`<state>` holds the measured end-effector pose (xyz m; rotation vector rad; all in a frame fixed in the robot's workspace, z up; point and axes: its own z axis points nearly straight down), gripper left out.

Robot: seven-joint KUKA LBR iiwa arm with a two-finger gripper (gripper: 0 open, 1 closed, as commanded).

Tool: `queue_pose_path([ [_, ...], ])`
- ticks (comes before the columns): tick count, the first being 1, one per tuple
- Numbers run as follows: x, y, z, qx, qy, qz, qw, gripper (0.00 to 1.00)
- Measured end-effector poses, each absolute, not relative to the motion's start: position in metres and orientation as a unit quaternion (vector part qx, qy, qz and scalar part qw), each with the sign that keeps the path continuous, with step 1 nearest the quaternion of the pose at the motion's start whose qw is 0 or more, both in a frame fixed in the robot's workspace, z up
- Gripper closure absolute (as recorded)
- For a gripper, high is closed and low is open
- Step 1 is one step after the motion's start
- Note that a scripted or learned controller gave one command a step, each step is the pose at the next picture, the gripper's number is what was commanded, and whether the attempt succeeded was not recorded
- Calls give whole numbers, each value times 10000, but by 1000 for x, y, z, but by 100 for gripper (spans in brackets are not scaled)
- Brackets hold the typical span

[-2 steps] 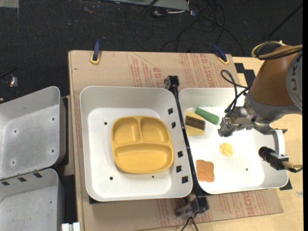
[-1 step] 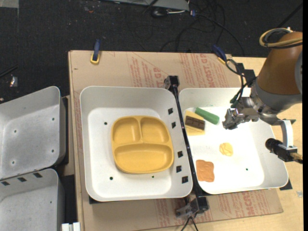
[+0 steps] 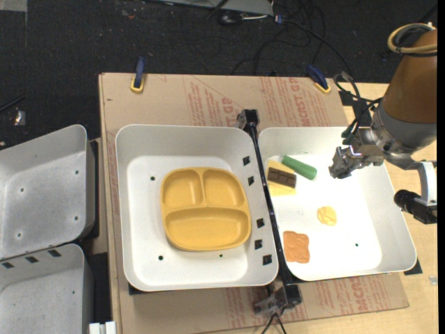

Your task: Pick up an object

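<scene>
In the right bin [image 3: 375, 252] lie a green block [image 3: 299, 166], a brown bar on a pale yellow piece [image 3: 281, 179], a small yellow lump [image 3: 327, 216] and an orange flat piece [image 3: 297, 246]. My gripper [image 3: 341, 166] hangs over the bin's upper right part, to the right of the green block and apart from it. Nothing shows between its fingers.
The left bin [image 3: 139, 256] holds a yellow divided plate [image 3: 206, 209]. A black divider [image 3: 261, 186] runs between the two bins. A white tray [image 3: 42, 179] lies off the bench at the left. The arm's orange band [image 3: 416, 75] rises at the right edge.
</scene>
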<state>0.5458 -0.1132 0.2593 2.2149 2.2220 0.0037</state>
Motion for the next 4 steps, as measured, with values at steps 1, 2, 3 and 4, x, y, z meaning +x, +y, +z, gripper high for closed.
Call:
queue_pose_path([
  [1, 554, -57, 260, 7043, 7099, 5, 2, 100],
  [2, 560, -5, 257, 7043, 7099, 7, 1, 100],
  [3, 576, 45, 237, 7046, 7097, 2, 1, 100],
  [4, 596, 100, 224, 7044, 7098, 7, 5, 100],
])
